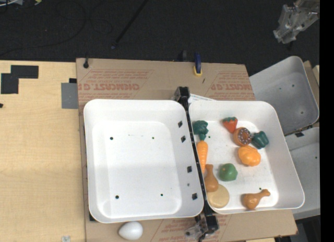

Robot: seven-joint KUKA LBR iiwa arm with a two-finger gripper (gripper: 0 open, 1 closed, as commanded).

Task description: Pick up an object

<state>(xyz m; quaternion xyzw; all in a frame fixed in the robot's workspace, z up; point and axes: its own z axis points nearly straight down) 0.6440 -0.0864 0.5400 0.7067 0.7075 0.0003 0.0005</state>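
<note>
Camera view: pincer (294, 21) blurred, fingers indistinct

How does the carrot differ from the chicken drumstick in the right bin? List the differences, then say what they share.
1. The carrot is bright orange; the chicken drumstick is golden brown.
2. The carrot lies against the bin's left wall beside the divider; the chicken drumstick lies near the bin's front right corner.
3. The carrot points up and down the view; the chicken drumstick lies slanted.

Both are toy foods lying flat in the right bin.
</note>
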